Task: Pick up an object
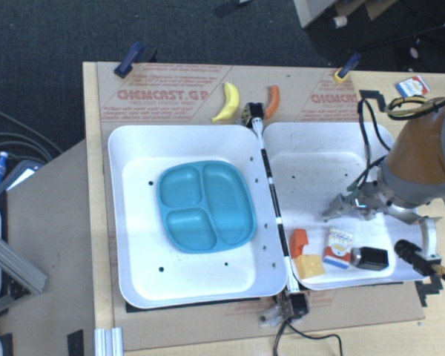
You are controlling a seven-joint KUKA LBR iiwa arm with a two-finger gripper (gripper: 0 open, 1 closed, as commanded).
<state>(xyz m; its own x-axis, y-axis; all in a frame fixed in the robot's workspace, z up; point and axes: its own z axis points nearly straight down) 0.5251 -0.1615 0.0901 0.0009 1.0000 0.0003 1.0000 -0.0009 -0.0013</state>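
The gripper [346, 205] is seen low over the right bin [311, 143]; whether anything is gripped cannot be told. At its six o'clock, just apart, a white packet [341, 239] is found, with what may be a black block [373, 257] at five.
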